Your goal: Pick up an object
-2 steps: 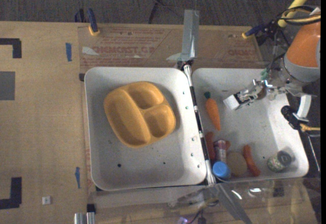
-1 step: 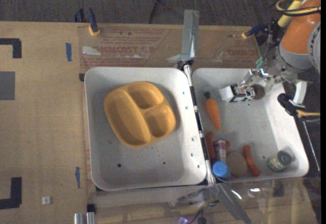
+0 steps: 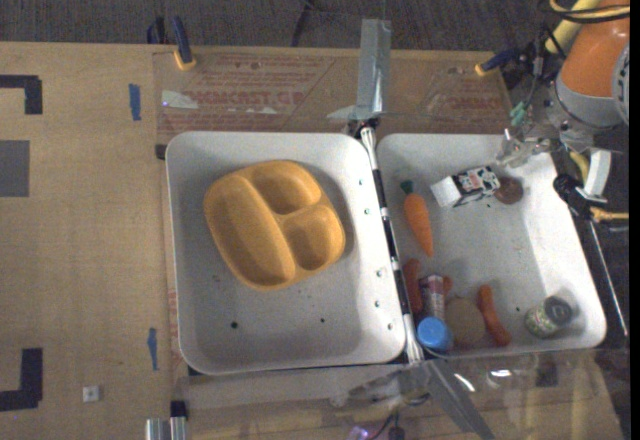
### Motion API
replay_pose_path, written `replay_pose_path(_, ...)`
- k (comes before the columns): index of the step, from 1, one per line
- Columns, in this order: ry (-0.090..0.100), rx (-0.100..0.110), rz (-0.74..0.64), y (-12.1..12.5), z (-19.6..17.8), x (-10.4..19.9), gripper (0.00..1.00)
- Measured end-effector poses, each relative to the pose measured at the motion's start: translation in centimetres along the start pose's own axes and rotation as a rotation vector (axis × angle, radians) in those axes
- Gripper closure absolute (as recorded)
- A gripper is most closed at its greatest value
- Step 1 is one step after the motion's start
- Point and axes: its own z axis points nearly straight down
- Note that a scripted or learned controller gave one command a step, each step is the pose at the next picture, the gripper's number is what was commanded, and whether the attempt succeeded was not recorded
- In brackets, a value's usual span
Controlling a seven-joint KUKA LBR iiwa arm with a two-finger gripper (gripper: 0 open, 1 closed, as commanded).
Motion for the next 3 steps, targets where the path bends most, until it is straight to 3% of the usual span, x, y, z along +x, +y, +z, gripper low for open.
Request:
replay_pose_path(1,0.009,0.005,-0.004,0.0,0.1,0.5,0.0)
replay_pose_path(2,0.02,0.036,-0.019,-0.9,3.6,7.5,0.0)
replay_pose_path(3,0.018,0.032,-0.023,-0.7,2.4,7.5,1.0)
